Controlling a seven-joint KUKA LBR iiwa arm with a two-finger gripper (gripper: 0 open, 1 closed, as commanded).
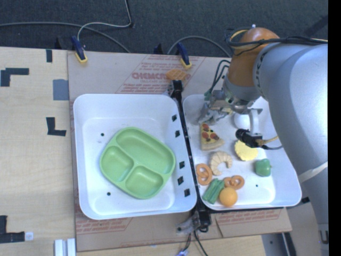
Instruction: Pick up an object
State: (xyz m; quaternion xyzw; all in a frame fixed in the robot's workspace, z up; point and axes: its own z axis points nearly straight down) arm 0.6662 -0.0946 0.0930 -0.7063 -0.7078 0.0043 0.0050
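My tool (212,112) hangs low in the right bin (277,193), just above the pizza slice (210,136). I cannot tell its state. A green tray (137,162) sits in the left bin (88,143).

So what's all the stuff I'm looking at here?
Bins: two, white, side by side on the bench.
Tray: one, green, three compartments, left bin.
Pizza slice: one, right bin, just below the gripper.
Croissant: one, tan, right bin.
Pretzels: two, orange-brown, right bin.
Orange: one, right bin's front.
Green items: two, right bin.
Yellow item: one, right bin.
Clamps: two, bench's back edge.
Arm: one, grey and orange.
Gripper: one, above right bin.
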